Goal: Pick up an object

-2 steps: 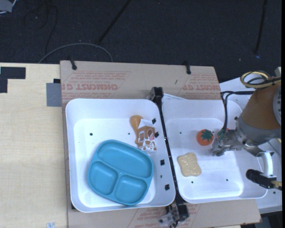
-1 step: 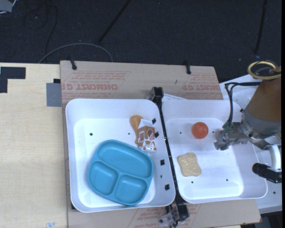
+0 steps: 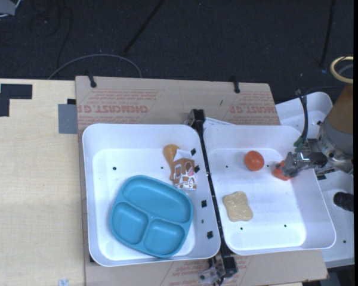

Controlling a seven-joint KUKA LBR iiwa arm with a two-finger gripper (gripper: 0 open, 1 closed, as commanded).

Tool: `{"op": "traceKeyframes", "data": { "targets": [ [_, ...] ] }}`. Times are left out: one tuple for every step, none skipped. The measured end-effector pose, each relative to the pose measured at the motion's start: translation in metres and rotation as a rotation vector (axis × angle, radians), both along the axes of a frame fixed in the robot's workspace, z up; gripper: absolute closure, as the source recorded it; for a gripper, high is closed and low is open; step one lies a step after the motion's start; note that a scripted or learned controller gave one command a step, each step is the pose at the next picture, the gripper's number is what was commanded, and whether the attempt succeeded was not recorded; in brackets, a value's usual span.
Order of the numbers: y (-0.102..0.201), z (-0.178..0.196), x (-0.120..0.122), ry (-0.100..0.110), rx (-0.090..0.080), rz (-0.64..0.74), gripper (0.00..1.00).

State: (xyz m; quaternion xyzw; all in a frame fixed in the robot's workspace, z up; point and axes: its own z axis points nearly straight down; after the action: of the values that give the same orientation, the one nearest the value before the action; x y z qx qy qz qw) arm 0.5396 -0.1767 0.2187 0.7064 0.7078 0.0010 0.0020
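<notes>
Camera view: pale bench, dark floor in the upper frame, two white bins (image 3: 259,242) at centre. We see the gripper (image 3: 291,164) at the right bin's right edge, over a small red-orange object (image 3: 280,173); whether it's spread or pinching, we can't tell. Likely approach phase: we'd centre over the object, descend vertically. Orange ball (image 3: 254,160) sits just left. Object partly hidden by the gripper; arm cut off at the frame's right.
</notes>
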Motion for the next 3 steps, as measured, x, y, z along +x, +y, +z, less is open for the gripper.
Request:
{"op": "traceKeyframes", "data": {
  "targets": [
    [-0.001,0.026,0.001,0.003,0.001,0.0,1.0],
    [0.052,0.033,-0.001,0.007,0.004,0.003,1.0],
    [0.115,0.026,0.002,0.008,0.004,0.004,1.0]
  ]
}}
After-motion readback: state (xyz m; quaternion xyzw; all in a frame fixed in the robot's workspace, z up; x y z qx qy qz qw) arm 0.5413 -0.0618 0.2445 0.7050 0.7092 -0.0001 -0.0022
